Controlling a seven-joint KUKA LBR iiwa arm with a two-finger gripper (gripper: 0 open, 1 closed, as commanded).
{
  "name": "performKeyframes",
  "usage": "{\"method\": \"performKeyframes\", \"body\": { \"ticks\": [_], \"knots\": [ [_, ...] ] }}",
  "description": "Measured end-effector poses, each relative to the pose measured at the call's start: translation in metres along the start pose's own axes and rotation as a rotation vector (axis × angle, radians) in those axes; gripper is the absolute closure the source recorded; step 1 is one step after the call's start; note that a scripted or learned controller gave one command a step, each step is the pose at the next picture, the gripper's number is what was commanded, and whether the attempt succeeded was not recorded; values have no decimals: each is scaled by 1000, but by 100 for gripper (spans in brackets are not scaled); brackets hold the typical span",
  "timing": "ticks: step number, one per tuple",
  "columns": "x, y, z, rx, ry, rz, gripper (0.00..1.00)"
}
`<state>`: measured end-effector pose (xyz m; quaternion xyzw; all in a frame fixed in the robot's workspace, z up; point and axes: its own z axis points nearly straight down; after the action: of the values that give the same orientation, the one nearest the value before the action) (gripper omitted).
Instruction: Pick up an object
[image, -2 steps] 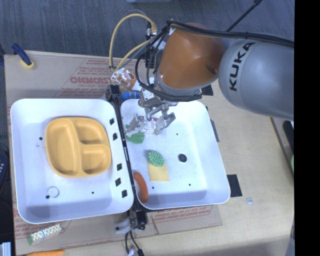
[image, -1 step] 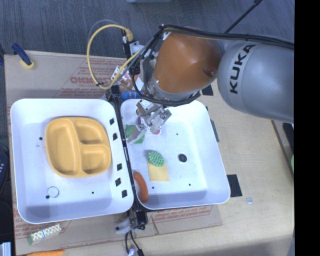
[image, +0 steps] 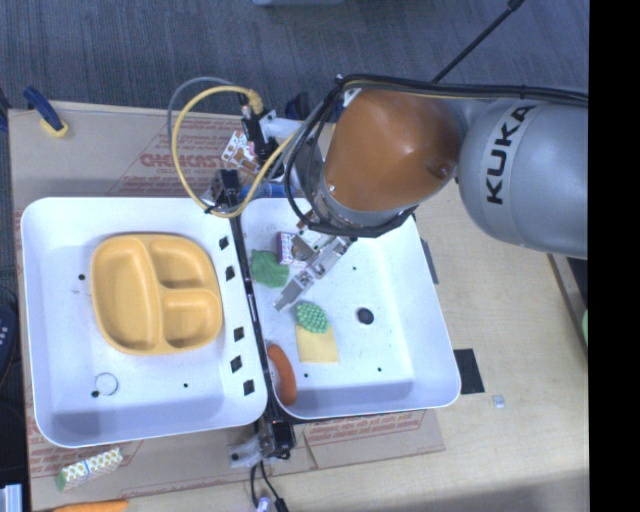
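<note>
My gripper hangs low over the upper left part of the right bin, under the arm's orange band. Just left of it lies a flat green piece, and a small purple-and-white item sits close by its upper side. Below the gripper rests a green textured ball, touching a yellow square. An orange sausage-shaped object lies against the bin's left wall near the front. I see nothing held.
The left bin holds a yellow divided plate and a small clear ring. A dark round spot marks the right bin's floor. Yellow and black cables loop behind the bins.
</note>
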<state>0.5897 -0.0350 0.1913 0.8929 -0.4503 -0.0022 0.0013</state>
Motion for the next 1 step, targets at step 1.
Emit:
{"method": "performKeyframes", "body": {
  "ticks": [1],
  "knots": [
    [-45,23,0,1,0,392,0]
  ]
}}
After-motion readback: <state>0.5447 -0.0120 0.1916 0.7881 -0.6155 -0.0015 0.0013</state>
